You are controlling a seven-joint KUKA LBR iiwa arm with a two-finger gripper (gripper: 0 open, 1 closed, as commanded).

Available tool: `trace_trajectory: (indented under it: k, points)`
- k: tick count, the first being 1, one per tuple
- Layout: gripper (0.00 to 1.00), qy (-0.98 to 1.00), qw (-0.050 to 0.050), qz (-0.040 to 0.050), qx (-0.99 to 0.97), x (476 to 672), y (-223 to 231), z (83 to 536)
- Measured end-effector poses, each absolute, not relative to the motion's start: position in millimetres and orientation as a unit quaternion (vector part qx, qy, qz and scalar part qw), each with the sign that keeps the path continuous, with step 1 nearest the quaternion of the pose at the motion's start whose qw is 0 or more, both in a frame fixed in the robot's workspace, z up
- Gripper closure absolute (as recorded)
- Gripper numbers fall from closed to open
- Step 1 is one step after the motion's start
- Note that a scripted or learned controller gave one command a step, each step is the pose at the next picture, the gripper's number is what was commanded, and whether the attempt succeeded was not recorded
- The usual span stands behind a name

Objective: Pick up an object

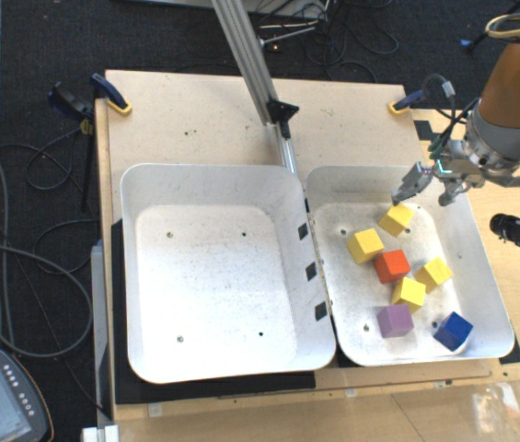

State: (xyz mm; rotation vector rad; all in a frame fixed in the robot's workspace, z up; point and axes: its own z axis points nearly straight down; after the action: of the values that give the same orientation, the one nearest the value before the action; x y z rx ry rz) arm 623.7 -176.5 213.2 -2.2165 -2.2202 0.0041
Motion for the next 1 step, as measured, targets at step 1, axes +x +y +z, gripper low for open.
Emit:
trace_trajectory:
  k: [1]
  points:
    - [0.00, -0.708, 0.000, 0.0004, -0.706, 624.8, -176.4, 215.9]
